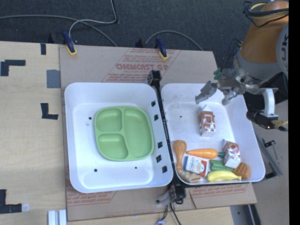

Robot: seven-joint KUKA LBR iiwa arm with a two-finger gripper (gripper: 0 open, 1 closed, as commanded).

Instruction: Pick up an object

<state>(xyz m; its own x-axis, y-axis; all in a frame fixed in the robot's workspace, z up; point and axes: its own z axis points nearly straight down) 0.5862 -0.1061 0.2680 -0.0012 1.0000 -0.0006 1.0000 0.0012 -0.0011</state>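
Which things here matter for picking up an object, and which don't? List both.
Belong to the job:
gripper, open, above the right bin
small carton, nearest it
carrot
banana

Lying about:
green plate in the left bin
blue clamps

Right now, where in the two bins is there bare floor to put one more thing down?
In the right bin, the far-left floor is bare, between the divider and the small carton. Its near end is crowded: carrot, banana, juice box. In the left bin, the green plate takes the middle; a bare strip runs along the near wall.
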